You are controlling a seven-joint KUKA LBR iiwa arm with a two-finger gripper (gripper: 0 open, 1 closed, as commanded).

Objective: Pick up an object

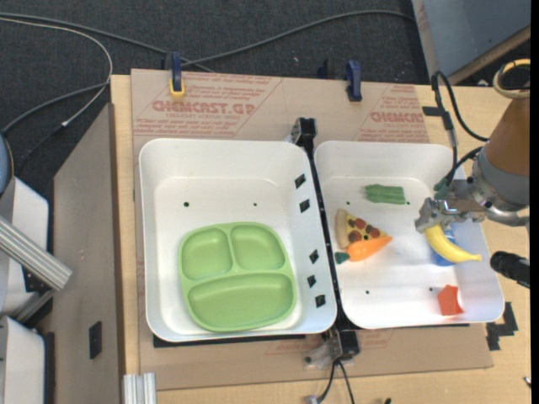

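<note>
The arm (pixel 509 154) reached in over the right bin (pixel 396 154), its orange band above the grey wrist, and the gripper (pixel 440 217) hung low over that bin's right side. Whether the tool was released or clenched could not be told, since the wrist hid its working end from above. A banana (pixel 450 247) lay in the right bin directly under the gripper, its upper end meeting the metal, though no view showed it truly grasped. A small blue thing (pixel 441 260) peeked out just beneath the banana, too hidden to name. Toward the back of the right bin, left of the gripper, lay a green piece (pixel 385 194). Near the right bin's left wall sat a pizza slice (pixel 350 225), and a carrot (pixel 368 247) lay touching the slice's front edge, its green top pointing at the wall. A red block (pixel 450 300) rested in the right bin's front right corner, well apart from the banana. Left of the right bin, and pressed against it along a dark seam, stood the left bin (pixel 160 183), which held a green plate (pixel 238 274) with three compartments, set toward its front. Both bins sat on a brown board (pixel 253 99) with two clamps along its far edge, one yellow (pixel 176 75) and one blue (pixel 354 80).
</note>
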